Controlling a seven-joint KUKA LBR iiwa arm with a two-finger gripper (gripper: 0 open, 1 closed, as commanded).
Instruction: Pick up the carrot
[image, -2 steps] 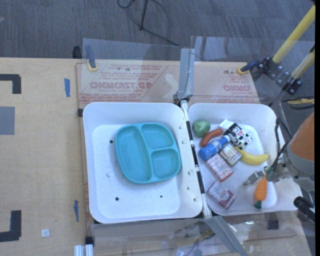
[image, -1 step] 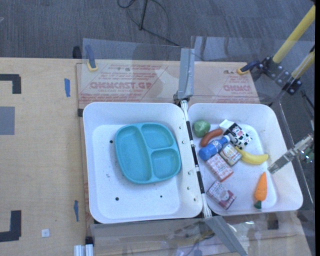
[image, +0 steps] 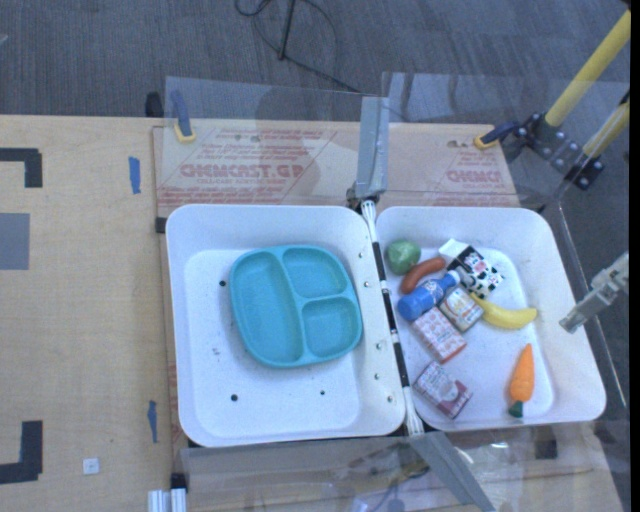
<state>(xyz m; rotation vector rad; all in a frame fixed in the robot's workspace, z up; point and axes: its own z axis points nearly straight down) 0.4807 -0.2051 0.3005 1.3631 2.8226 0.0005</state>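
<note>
The carrot (image: 521, 378), orange with a green stub, lies near the front right corner of the right bin (image: 570, 250), pointing away from the front wall. My gripper (image: 590, 305) comes in at the right edge, a grey blurred piece over the bin's right rim, above and to the right of the carrot and apart from it. Nothing shows between it and the carrot.
The right bin also holds a banana (image: 508, 317) just behind the carrot, a green ball (image: 403, 255), a red sausage (image: 423, 272), a blue bottle (image: 425, 297), a cow-patterned toy (image: 478, 270) and small packets (image: 443, 390). A teal divided plate (image: 296, 304) lies in the left bin (image: 200, 250).
</note>
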